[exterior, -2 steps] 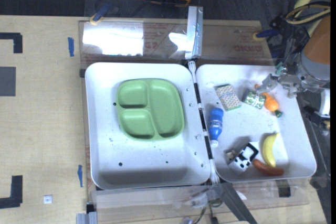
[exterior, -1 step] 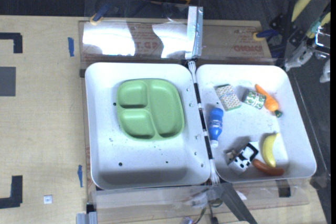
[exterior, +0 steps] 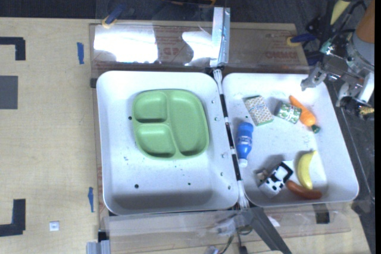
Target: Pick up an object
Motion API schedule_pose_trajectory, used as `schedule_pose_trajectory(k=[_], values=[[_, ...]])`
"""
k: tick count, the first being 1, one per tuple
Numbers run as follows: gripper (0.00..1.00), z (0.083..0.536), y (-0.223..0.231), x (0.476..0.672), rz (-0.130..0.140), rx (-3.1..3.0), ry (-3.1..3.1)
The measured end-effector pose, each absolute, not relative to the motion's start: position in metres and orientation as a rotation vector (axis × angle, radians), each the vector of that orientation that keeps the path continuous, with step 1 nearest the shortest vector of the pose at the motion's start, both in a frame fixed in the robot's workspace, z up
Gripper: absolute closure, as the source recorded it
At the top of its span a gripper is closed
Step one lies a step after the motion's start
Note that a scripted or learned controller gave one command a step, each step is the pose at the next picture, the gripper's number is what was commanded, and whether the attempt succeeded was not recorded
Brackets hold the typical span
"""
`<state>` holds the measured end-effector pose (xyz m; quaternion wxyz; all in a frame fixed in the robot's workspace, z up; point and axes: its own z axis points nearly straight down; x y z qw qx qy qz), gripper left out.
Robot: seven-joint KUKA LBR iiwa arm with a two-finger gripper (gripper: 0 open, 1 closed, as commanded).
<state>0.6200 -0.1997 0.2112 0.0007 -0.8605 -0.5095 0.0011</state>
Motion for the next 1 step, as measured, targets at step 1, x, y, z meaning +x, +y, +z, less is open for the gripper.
schedule_pose_trajectory(k=[1], values=[[0.00,0.1201,-0.2045,0.5986,-0.040,-2.787,-1.473]])
